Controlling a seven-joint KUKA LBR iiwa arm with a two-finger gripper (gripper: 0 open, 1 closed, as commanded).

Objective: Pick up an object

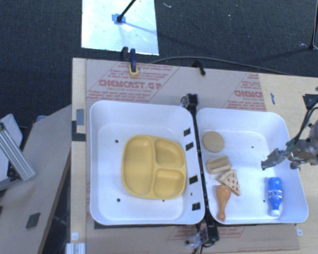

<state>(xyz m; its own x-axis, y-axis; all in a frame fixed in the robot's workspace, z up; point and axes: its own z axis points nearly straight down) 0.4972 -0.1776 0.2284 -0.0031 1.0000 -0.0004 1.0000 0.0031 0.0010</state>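
The right bin (275, 121) holds a round tan cookie (213, 141), a beige bread roll (218, 164), a wedge of pizza (231, 181), a brown drumstick (222, 201) and a blue bottle with a white cap (274, 195). My gripper (282, 162) hangs over the right side of this bin, just above the blue bottle's far end. Its two grey fingers (270, 159) stand apart, open, with nothing between them. All the food pieces lie to its left.
The left bin (103, 147) carries a yellow divided plate (154, 167). A black hinge strip with clips (194, 162) runs between the bins. The bench's cardboard sheet (134, 83) lies behind them, and a metal rail (10, 149) sits at far left.
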